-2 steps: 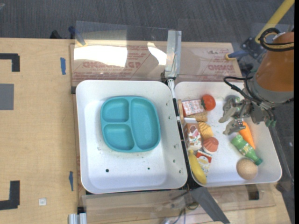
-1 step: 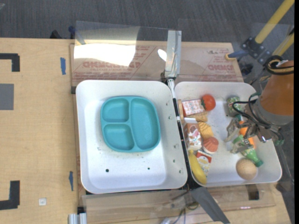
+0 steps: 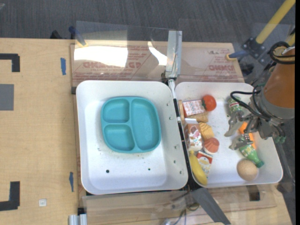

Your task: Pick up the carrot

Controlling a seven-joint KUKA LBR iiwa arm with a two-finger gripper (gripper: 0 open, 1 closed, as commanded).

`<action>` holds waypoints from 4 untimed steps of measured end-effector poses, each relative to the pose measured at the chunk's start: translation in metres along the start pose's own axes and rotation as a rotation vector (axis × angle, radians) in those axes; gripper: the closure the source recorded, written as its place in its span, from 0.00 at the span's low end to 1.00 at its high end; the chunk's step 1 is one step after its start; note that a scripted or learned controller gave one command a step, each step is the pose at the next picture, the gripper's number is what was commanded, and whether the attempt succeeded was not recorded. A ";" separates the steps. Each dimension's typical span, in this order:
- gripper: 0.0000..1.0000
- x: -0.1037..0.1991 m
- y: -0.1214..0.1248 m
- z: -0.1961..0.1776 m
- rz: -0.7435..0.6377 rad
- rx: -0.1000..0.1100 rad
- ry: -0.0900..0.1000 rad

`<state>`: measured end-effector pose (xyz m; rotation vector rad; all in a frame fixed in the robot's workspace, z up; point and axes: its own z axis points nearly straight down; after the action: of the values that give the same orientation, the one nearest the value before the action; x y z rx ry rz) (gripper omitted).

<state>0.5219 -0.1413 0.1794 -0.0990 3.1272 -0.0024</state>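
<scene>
With claw (image 3: 243, 128) low in right bin (image 3: 220, 89), over carrot (image 3: 248, 138) near far-right wall beside egg (image 3: 247, 169): claw opening and any hold cannot be told. Best centred along orange body, clear of green top, closed before lifting.

Even, bright light falls from above. A clear sheet (image 3: 126, 55) standing along the far edge of the bench (image 3: 33, 125) throws back a white glare. The two white bins (image 3: 89, 172) are bright but not washed out, and shadows under their rims are soft and short. The picture is slightly soft and grainy; small things in the right bin (image 3: 269, 172) blur together.
</scene>
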 end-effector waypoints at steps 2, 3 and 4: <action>1.00 -0.019 0.008 0.073 -0.382 -0.005 0.012; 0.00 -0.021 0.010 0.071 -0.387 -0.005 0.008; 0.00 -0.014 0.031 0.077 -0.167 0.010 -0.026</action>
<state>0.5346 -0.1093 0.1024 -0.3557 3.0818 -0.0184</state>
